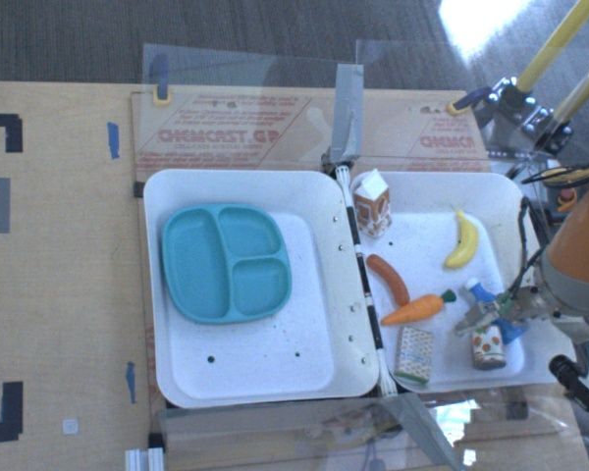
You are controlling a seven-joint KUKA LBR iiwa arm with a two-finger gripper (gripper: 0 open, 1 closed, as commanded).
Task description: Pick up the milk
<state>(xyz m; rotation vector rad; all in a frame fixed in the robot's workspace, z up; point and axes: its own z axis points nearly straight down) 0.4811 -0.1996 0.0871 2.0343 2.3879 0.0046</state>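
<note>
Camera view: milk (372, 202) is seen upright and ungrasped at the right bin's (427, 235) far-left corner, tool (487, 314) placed well apart near-right, grip state cannot be told, pickup not yet done.

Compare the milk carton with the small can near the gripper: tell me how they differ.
The milk carton stands at the far left corner of the right bin, against the divider; the can sits near the bin's front right, by the tool. The milk carton has a gabled white top; the can has a flat round one. The carton stands apart from the arm; the can is right beside the tool. Both are small, upright containers with brownish printed sides.
</note>
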